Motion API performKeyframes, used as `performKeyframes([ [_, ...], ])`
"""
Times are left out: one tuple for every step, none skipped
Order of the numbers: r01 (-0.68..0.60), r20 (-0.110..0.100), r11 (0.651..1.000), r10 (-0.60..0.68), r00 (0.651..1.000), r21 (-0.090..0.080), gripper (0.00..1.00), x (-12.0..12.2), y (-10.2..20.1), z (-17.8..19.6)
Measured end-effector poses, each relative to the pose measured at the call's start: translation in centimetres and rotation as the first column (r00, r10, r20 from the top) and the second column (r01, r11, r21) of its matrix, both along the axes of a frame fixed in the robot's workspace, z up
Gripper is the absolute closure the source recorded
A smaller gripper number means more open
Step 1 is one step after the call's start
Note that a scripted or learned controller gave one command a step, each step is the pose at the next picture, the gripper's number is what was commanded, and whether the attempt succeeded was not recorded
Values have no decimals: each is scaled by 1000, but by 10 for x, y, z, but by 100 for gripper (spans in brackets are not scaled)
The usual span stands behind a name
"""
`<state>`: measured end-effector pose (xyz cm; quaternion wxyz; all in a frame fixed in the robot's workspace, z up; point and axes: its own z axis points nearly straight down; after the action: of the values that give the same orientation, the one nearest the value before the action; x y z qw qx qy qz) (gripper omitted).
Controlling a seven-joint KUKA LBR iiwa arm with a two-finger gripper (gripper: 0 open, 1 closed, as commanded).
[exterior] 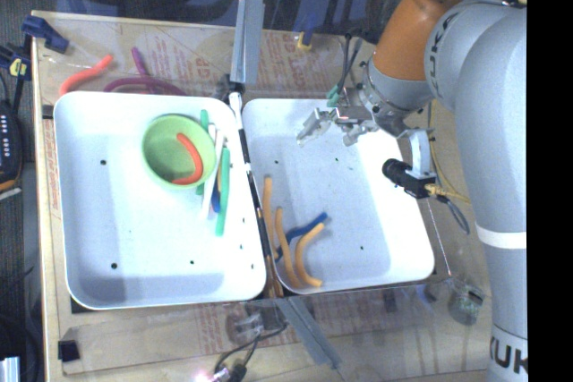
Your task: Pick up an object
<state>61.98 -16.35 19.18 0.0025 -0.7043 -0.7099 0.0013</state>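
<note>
Near 6 o'clock of the right bin (394, 259) lay orange curved sticks (288, 250) with a blue piece (311, 223) touching them | end effector (329, 125) hung at 12 o'clock, fingers spread, gripping nothing | left bin (98, 273) held a green bowl (177, 151) with green sticks (222, 188) beside it.

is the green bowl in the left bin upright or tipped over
Tipped towards the camera: the green bowl shows its open mouth and inside, with a red curved piece lying in it.
</note>
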Motion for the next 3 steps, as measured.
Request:
performKeyframes([
  [11, -1, 1000, -11, 1000, -1, 0, -75, 17, -40],
  [-67, 11, 998, 67, 998, -6, 0, -119, 16, -97],
  [-73, 14, 997, 73, 997, -10, 100, -117, 14, -86],
])
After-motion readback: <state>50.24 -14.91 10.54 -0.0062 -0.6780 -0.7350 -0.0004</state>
